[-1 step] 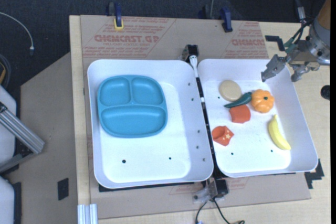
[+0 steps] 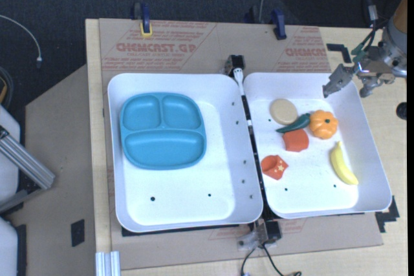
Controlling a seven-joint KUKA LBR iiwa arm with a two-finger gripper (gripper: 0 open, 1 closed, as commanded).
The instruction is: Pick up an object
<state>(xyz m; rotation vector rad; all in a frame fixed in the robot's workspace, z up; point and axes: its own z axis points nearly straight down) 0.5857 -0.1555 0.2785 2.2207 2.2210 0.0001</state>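
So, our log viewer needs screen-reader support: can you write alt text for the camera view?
A gripper hangs over the far right corner of the right bin, which holds a banana, an orange, a tan disc, a green piece and two red pieces. The left bin holds a blue divided plate.

The bench [image 2: 194, 42] bears two white bins [image 2: 129, 203] side by side.
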